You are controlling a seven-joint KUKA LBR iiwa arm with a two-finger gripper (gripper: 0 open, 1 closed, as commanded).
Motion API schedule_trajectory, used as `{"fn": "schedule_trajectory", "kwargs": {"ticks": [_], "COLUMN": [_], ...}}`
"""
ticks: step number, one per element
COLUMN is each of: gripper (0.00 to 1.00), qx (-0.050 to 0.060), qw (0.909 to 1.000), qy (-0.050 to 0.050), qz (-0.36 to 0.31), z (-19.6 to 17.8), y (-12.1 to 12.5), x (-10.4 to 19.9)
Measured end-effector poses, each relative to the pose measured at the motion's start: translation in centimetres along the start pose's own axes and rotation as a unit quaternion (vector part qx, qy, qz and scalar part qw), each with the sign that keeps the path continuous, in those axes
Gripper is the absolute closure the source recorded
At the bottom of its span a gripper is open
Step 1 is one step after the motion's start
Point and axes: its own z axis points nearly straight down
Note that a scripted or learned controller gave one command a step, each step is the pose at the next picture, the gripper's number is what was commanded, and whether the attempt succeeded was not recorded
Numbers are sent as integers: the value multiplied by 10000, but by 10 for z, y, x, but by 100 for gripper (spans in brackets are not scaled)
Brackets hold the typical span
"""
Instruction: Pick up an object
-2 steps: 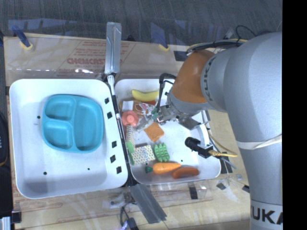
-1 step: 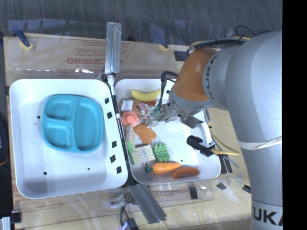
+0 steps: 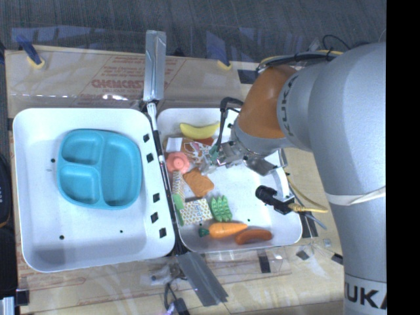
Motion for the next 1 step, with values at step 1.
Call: {"fn": "schedule_trajectory", "kwargs": {"ticks": [1], "gripper": [0], "qx": [8], "qw": [9999], "qy": [2], "qz": [-139], "z": [10], "y": [59], "x": [-7]}}
